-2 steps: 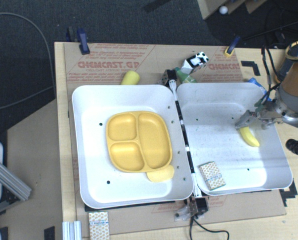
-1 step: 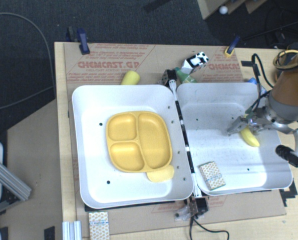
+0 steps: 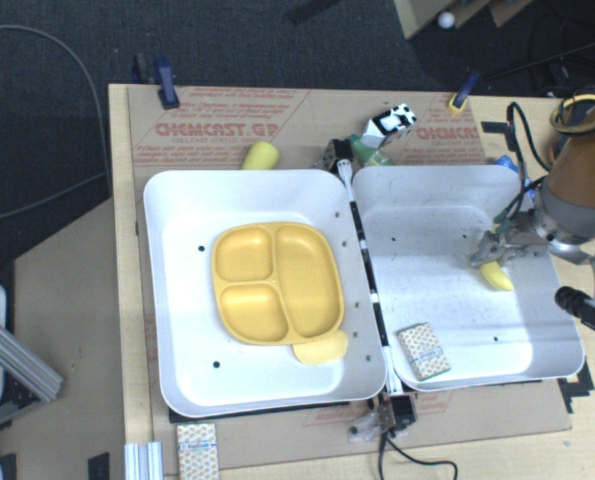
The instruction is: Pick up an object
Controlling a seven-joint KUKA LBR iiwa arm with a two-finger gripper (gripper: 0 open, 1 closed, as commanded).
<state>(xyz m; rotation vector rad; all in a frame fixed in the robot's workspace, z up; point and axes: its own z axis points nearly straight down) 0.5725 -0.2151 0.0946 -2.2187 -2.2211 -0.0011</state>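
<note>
The gripper (image 3: 497, 251) hangs low in the right bin (image 3: 427, 278); whether it is spread or pinching anything cannot be told. A small yellow object (image 3: 496, 277) lies just below it. Far left, a yellow divided plate (image 3: 277, 283) sits in the left bin (image 3: 177, 268).

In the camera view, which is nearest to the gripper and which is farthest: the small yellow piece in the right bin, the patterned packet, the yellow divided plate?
Measured from the gripper:
1. Small yellow piece, in the right bin, just below the gripper.
2. Patterned packet, at the right bin's front edge, toward the left.
3. Yellow divided plate, in the left bin, farthest.
</note>
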